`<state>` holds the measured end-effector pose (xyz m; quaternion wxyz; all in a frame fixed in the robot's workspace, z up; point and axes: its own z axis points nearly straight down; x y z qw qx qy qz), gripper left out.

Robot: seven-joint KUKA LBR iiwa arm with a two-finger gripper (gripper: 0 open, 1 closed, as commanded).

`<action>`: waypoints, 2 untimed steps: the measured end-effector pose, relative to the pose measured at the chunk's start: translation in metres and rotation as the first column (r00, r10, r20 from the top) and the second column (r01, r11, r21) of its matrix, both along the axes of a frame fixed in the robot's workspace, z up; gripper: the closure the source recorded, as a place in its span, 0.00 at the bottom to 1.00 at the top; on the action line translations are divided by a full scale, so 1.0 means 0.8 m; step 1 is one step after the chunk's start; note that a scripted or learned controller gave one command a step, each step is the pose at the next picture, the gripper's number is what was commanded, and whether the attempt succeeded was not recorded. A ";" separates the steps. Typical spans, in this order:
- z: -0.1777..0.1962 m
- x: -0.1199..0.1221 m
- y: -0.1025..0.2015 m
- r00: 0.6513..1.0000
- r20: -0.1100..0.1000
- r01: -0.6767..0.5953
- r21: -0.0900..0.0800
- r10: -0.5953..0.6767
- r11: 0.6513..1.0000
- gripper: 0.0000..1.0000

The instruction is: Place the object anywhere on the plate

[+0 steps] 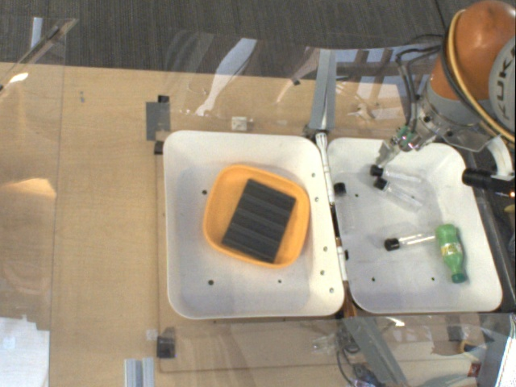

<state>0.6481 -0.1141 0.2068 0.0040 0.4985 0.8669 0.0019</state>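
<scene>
The plate (216,220) is orange, smooth and square with round corners. It sits in the middle of the left bin (185,285), which is white and shallow. A dark grey block (259,220) with ridges across it lies flat on the plate, turned a little.

Right of the plate is the right bin (419,293), also white. A green bottle (451,251) lies on its side there, far to the right of the plate. It looks like shiny plastic. Just left of the bottle lies a clear thin tube (407,239) with a black cap. Above it, still right of the plate, lies another clear tube (397,187) with a black cap. A small black dot (339,189) sits near the bin's left wall, closer to the plate.

A grey metal strip (325,95) runs up from the gap between the bins. The bench (81,216) is light brown wood under see-through sheets.

The arm (480,55) is grey and orange and comes in from the upper right of the plate. Its gripper (377,169) is over the top part of the right bin, far from the plate. Its two black fingertips (376,170) are a little way apart, with nothing between them. The lower one is right at the upper tube's cap; I cannot tell if they touch.
</scene>
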 end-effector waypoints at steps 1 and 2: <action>-0.036 0.003 0.006 0.993 -0.002 -0.120 0.000 0.120 0.993 1.00; 0.023 0.002 0.015 0.985 0.002 -0.175 -0.002 0.175 0.985 1.00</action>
